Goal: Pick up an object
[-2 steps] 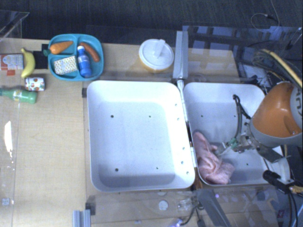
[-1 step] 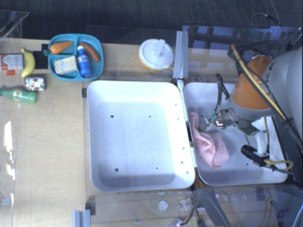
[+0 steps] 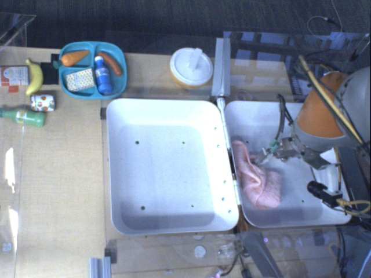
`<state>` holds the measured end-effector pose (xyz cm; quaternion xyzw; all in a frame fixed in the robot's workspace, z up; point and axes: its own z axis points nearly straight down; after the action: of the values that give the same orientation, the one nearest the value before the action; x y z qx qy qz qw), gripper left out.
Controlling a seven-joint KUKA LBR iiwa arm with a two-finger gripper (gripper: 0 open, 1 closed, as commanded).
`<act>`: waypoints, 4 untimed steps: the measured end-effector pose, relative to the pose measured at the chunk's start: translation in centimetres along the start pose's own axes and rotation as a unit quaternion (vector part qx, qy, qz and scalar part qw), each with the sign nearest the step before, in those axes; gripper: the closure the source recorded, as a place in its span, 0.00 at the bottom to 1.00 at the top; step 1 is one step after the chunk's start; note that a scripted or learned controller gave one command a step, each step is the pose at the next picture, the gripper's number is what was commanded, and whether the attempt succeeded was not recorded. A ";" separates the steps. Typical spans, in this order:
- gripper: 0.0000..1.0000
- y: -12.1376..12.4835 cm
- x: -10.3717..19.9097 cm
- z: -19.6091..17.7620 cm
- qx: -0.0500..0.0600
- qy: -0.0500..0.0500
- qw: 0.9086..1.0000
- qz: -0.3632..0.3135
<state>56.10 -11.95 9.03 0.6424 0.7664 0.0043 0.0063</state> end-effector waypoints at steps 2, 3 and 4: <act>0.00 7.4 0.0 -1.1 0.005 0.001 1.000 0.025; 0.00 -1.8 -1.2 0.0 0.002 0.000 1.000 0.003; 0.00 6.2 1.3 0.1 0.000 0.000 0.998 -0.069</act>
<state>61.97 -9.61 9.02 0.5882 0.8087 0.0044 0.0065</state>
